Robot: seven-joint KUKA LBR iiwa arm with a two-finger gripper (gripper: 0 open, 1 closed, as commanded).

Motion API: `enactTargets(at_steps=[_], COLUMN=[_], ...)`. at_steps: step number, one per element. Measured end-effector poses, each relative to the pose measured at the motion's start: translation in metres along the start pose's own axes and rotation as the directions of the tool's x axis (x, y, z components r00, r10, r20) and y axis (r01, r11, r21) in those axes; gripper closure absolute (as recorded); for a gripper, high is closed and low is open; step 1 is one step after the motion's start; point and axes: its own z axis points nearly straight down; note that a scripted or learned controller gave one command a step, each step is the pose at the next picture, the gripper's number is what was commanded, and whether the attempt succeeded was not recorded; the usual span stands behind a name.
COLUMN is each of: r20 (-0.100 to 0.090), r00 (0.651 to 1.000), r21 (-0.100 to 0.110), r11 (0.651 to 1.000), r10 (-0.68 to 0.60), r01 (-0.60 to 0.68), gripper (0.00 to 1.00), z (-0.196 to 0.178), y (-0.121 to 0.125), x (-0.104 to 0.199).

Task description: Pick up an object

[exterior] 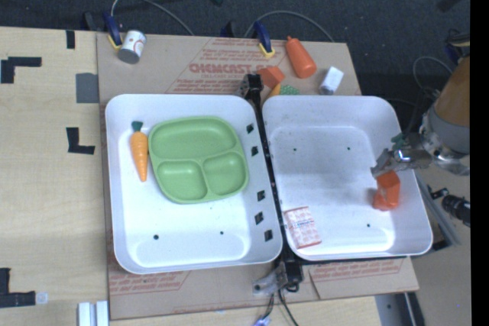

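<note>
In the right bin [336,118], an orange-red block [386,191] rests close to the right wall. My gripper [388,162] reaches in over that wall and hangs just above the block's top; whether it touches the block cannot be told. A small red-and-white printed packet [302,226] lies near the right bin's front left corner. The left bin [183,244] bears a green divided plate [199,159], and a toy carrot [139,151] lies along the plate's left side.
Behind the bins, on the cardboard, lie an orange bottle [300,57], a white cube [331,79], a small orange piece [272,77] and a white can [132,46]. Blue clamps [264,42] grip the back edge. Cables run over the dark floor.
</note>
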Motion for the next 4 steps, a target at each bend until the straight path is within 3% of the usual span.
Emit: enactTargets(at_steps=[1, 2, 3, 4], r20=[0.002, 0.001, 0.009, 0.007], r00=[1.0, 1.0, 1.0, 1.0], r21=[-0.006, -0.007, -0.014, -0.014], r11=[1.0, 1.0, 1.0, 1.0], r10=[0.0, 0.0, 0.004, 0.003], r01=[0.0, 0.0, -0.004, -0.003], gripper=[0.0, 0.0, 0.0, 0.0], z=[0.1, 0.1, 0.1, 0.1], y=[0.023, -0.017, -0.035, -0.035], x=[-0.014, 0.057, 0.109, 0.108])
